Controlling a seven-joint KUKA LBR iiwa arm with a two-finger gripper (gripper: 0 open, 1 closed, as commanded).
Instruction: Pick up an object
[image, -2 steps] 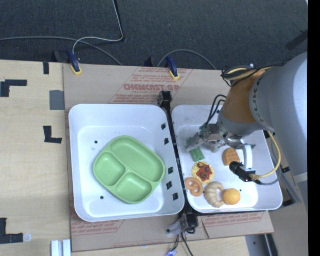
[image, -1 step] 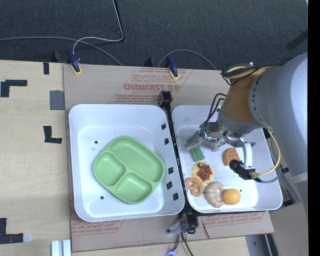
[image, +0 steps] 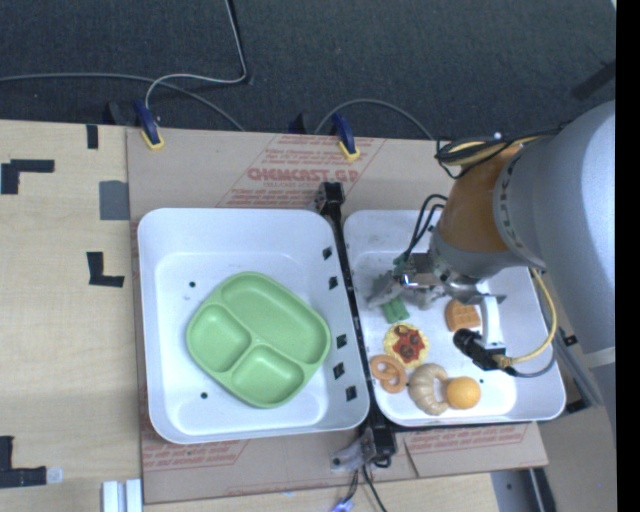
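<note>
In the right bin (image: 520, 405) lie several toy foods: a small green piece (image: 398, 309), a red and yellow pizza slice (image: 408, 344), a pretzel (image: 387, 373), a tan croissant (image: 428, 388), an orange ball (image: 463, 392) and a brown bread piece (image: 462, 316). My gripper (image: 386, 289) is low over the upper left part of this bin, just above the green piece and near the divider between the bins. I see nothing lifted off the bin floor.
The left bin (image: 165, 250) holds a green divided plate (image: 258, 338). The grey arm with its orange band (image: 480, 205) covers the right bin's upper right part. A black and yellow cable (image: 500, 355) loops beside the bread piece.
</note>
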